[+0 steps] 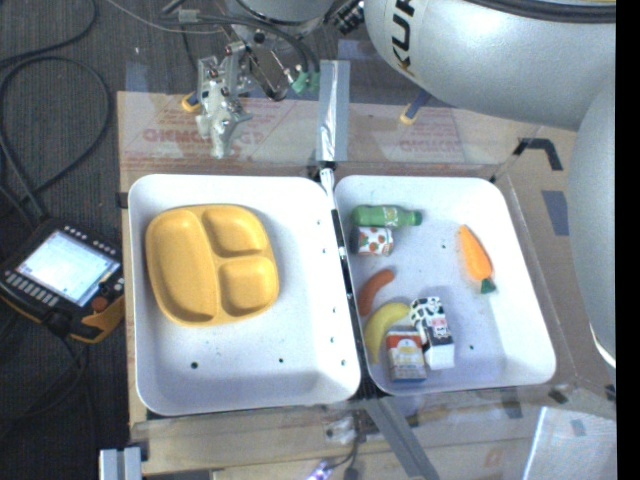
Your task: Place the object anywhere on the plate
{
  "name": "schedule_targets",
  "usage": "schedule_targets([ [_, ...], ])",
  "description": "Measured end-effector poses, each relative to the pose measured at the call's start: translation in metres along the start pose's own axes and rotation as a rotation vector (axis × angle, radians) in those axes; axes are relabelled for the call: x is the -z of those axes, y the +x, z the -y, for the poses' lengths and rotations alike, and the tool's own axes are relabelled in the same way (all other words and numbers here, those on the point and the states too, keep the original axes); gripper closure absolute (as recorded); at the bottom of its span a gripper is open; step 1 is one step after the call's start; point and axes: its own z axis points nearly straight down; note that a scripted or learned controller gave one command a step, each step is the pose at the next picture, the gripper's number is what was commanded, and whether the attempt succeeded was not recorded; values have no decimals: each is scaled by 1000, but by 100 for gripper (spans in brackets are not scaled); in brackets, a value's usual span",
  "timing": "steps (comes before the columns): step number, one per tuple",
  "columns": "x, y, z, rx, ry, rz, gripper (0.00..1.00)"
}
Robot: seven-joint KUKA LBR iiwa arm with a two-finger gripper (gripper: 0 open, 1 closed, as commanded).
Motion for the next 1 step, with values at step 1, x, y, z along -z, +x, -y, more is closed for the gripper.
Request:
schedule_targets([
  [1,8,63,-24,414,3,-7,100],
])
